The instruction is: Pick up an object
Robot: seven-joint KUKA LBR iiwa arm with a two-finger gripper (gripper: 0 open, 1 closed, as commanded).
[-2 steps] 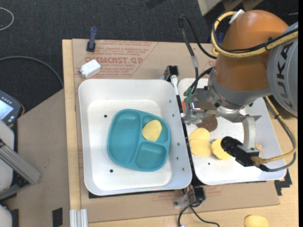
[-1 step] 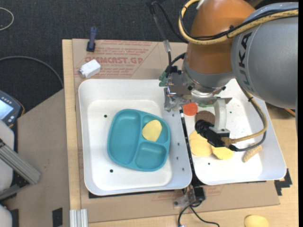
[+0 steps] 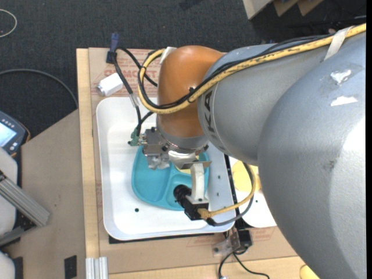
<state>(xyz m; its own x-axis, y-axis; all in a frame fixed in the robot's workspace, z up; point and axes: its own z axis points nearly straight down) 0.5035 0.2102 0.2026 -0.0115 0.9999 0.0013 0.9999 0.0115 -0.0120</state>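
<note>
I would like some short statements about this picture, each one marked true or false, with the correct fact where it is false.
1. A turquoise plastic dish lies in the left shallow white bin. True.
2. The grey arm with the orange band reaches over the left bin. True.
3. The turquoise dish lies on the dark floor outside the bins. False: it lies inside the left bin, partly hidden under the arm's wrist.
4. The band above the wrist is green. False: it is orange.
5. A yellow and black cable runs along the arm. True.
6. The bins stand directly on a glass table. False: they rest on a brown cardboard-like sheet.
</note>
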